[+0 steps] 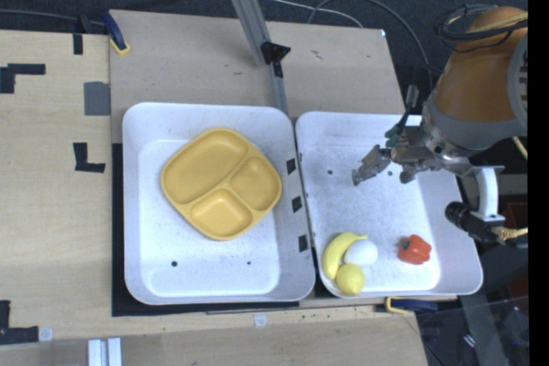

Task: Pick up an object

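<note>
Nearest the camera, in the right bin's (446,274) front corner, a banana (337,248), a white egg (361,253) and a lemon (350,278) lie bunched and touching, pressed close to the front wall and to the wall shared with the left bin (137,210). A red pepper (414,249) sits apart from them, to their right, with bare floor all round it.

Nothing is picked up yet. The claw (384,167) hangs over the middle of the right bin, spread wide with nothing between its fingers, well behind all four items. Whether it is touching the floor is hard to say. The whole job, by my reading, is still ahead: move toward the front, come down, close, lift.

The pepper looks the easiest target, since fingers can drop on either side of it. The bunched trio leaves little room beside the walls. The left bin holds a yellow divided plate (221,183), away from the arm (480,90).
</note>
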`<action>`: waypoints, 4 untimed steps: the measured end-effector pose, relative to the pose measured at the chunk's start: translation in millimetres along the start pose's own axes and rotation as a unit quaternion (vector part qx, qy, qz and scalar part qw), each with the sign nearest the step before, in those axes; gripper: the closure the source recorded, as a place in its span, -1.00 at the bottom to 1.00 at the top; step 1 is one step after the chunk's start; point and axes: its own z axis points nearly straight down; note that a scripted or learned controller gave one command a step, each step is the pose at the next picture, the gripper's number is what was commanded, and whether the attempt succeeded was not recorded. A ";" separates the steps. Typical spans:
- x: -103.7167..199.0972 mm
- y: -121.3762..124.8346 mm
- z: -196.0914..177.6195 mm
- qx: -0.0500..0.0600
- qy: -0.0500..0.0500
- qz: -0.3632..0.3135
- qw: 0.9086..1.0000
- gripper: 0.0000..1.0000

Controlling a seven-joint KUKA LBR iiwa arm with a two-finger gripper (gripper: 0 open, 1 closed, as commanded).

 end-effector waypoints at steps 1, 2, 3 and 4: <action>-0.2 0.0 -0.1 0.000 0.000 0.000 1.000 -1.00; -0.8 -2.5 43.6 0.002 0.000 0.001 1.000 -1.00; 2.0 -6.4 87.6 0.003 0.000 0.001 1.000 -1.00; 0.9 -12.3 151.6 0.004 0.000 0.001 1.000 -1.00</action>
